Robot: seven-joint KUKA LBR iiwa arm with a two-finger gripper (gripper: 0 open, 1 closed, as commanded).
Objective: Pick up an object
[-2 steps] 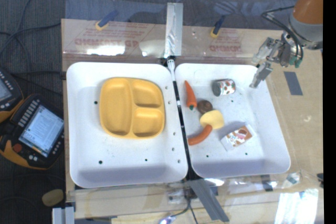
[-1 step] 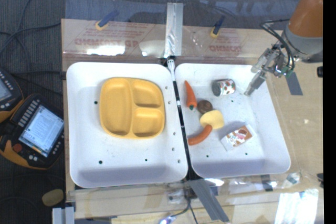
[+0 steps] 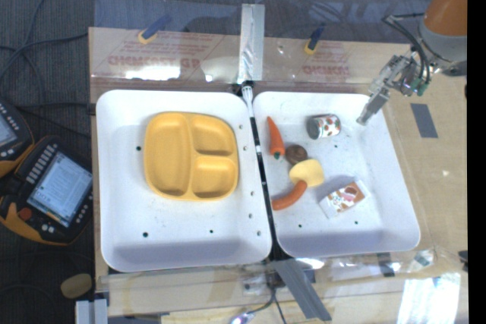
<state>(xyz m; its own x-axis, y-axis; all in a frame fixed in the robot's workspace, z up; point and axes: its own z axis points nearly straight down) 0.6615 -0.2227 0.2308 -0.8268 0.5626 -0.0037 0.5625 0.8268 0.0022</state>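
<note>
Your claw (image 3: pixel 370 111), grip state indiscernible, hangs over the right white bin (image 3: pixel 395 163) rim. Nearest stock: small cylindrical can (image 3: pixel 324 126), lying sideways, hence likely target.

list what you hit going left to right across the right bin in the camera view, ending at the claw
carrot → sausage → brown ball → yellow piece → tipped-over can → snack packet → claw, hanging over the right bin at its far right corner.
</note>
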